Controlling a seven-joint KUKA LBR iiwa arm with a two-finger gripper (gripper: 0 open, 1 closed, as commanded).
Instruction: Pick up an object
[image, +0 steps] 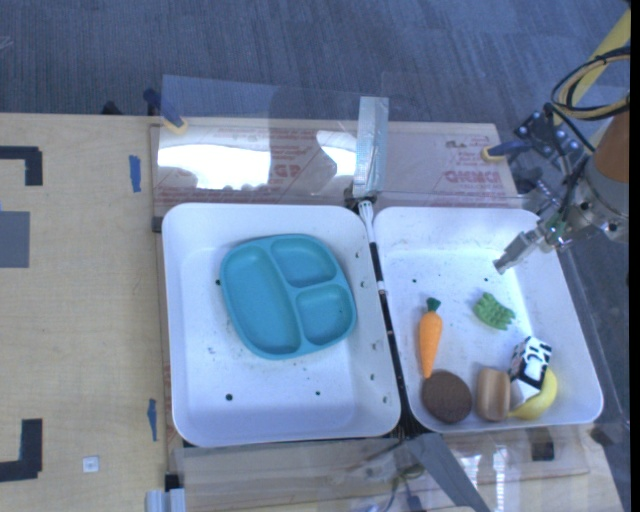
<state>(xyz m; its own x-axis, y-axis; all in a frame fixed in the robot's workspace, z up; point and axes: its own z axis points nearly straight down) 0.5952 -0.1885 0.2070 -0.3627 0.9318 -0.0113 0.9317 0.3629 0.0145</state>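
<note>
The right bin (455, 235) holds several toy items along its near half: an orange carrot (430, 340), a green leafy piece (493, 311), a brown round item (447, 396), a tan cylinder (491, 393), a yellow banana (541, 397) and a black-and-white figure (531, 359). My gripper (502, 264) hangs over the bin's far right part, slanting down to the left. It sits just above and behind the green piece and holds nothing that I can see.
In the left bin (190, 380) lies a blue divided plate (288, 295). A metal divider strip (370, 150) and clear plastic sheets stand behind the bins. Yellow and black cables (575, 95) trail from the arm at the upper right.
</note>
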